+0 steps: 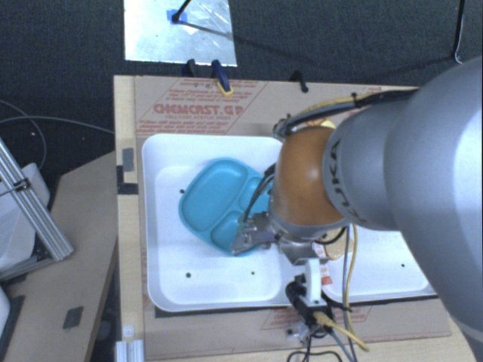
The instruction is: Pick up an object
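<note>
The gripper (249, 238) sat at the plate's (215, 200) lower right rim; the plate stretched up-left from it. Whether the jaws were closed was unclear.

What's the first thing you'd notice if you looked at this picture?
The big grey robot arm with its orange band fills the right side, reaching down into the left white bin. Next comes the bright blue divided plate, lying tilted in that bin. The gripper sits right at the plate's near right edge.
</note>
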Available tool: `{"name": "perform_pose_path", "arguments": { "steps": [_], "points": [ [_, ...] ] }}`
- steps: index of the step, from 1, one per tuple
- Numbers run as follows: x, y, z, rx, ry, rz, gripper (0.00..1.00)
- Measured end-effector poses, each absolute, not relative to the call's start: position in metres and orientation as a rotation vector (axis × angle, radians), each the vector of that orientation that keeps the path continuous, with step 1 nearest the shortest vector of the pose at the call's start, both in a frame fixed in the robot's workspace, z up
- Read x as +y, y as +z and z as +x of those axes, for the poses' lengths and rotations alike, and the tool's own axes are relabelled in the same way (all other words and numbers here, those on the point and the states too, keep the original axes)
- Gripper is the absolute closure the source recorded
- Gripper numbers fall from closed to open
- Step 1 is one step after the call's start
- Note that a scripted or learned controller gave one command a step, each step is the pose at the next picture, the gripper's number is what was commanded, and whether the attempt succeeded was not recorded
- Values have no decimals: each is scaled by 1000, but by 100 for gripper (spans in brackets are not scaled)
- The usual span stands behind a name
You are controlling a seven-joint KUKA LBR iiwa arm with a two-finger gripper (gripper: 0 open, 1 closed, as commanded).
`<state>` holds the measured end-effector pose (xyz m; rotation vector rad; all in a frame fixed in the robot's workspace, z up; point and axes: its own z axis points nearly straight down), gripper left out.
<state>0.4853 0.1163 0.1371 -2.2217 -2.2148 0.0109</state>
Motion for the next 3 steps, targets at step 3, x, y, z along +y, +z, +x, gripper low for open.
{"name": "perform_pose_path", "arguments": {
  "steps": [3],
  "points": [
    [77,220,577,-2223,-9,-2229,100]
  ]
}}
